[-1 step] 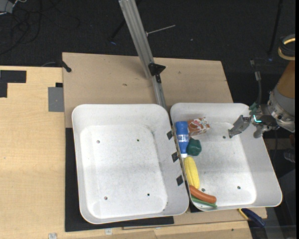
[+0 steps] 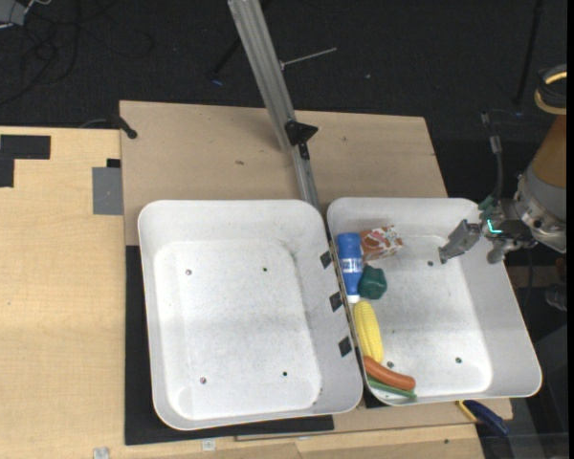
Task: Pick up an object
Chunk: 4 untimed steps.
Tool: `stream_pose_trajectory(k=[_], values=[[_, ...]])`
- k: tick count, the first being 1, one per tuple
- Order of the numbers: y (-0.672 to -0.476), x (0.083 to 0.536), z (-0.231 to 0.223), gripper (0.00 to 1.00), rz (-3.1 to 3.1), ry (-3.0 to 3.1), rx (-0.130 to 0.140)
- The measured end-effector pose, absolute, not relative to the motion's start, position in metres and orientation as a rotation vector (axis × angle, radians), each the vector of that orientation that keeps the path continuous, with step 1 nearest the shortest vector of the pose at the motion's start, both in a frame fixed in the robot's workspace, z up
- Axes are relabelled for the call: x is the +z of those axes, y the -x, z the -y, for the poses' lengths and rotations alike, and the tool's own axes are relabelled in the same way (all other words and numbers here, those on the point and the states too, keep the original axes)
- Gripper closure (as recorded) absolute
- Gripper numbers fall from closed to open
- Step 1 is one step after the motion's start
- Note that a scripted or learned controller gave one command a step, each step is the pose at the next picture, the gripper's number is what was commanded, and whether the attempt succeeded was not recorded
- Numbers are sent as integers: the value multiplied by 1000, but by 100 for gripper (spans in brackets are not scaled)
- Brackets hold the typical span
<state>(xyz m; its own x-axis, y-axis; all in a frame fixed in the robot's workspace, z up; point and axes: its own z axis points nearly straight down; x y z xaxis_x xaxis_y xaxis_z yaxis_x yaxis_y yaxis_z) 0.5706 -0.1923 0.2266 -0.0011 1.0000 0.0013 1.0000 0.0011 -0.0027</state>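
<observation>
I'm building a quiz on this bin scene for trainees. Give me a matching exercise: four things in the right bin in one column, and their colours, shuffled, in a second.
Things:
1. bottle
2. corn cob
3. small block
4. hot dog

Colours:
A. yellow
B. orange-red
C. blue with a white end
D. dark green

All four lie along the left wall of the right bin.

Pairs: 1-C, 2-A, 3-D, 4-B
</observation>
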Motion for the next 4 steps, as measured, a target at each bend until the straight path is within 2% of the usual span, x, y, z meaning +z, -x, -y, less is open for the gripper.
stream_pose_trajectory(k=[2, 3, 4], values=[[-560, 100, 193, 0, 2215, 2216, 7], [-560, 92, 193, 0, 2218, 2223, 1], [-560, 102, 194, 100, 2211, 2227, 1]])
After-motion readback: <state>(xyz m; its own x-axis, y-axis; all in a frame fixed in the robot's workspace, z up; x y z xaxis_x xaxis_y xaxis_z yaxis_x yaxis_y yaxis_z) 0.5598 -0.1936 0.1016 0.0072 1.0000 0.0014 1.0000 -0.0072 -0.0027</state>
